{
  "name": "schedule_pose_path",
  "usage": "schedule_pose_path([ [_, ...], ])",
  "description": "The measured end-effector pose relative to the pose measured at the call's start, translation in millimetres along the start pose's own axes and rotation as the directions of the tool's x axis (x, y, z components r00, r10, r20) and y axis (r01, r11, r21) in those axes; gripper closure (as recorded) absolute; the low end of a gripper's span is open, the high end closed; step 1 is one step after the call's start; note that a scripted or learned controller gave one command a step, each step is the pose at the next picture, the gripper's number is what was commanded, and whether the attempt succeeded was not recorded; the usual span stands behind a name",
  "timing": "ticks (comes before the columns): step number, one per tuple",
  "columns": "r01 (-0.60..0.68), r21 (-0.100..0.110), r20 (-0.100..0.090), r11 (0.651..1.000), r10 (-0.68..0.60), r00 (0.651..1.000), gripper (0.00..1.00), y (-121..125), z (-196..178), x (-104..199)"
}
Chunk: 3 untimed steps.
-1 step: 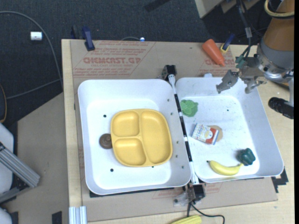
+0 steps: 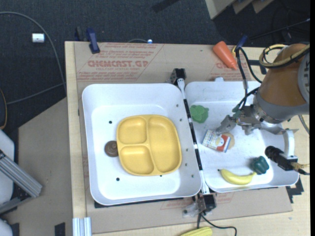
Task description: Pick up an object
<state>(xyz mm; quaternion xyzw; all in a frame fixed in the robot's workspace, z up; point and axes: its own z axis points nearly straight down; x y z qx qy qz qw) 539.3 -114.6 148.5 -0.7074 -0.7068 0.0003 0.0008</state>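
In the right bin (image 2: 216,90) lie a green lumpy toy (image 2: 199,113), a small white and red carton (image 2: 217,141), a yellow banana (image 2: 236,177) and a teal block (image 2: 260,165). My gripper (image 2: 229,123) hangs low over the bin's middle, just above and right of the carton, between it and the green toy. Its grey fingers (image 2: 227,124) point down and left toward the carton. Nothing shows between them. The left bin (image 2: 98,107) holds a yellow divided plate (image 2: 147,145) and a brown round object (image 2: 111,148) at the plate's left edge.
The arm's orange band (image 2: 283,85) and grey wrist cover the right bin's far right side. An orange carrot-like object (image 2: 225,55) lies on the bench behind the right bin. Black clamps (image 2: 178,75) sit at the seam between the bins. Cables run along the right edge.
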Motion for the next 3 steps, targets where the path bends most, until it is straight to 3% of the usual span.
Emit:
schedule_pose_path([
  [1, 0.001, -0.009, -0.002, 1.0, -0.001, 1.0, 0.0, 3.8, 59.6, 7.2],
  [2, 0.0, -0.028, 0.001, 1.0, 0.0, 1.0, 1.0, 9.6, 43.6, 6.6],
  [3, 0.004, -0.004, -0.001, 1.0, -0.004, 1.0, 1.0, 32.2, -37.0, 92.9],
])
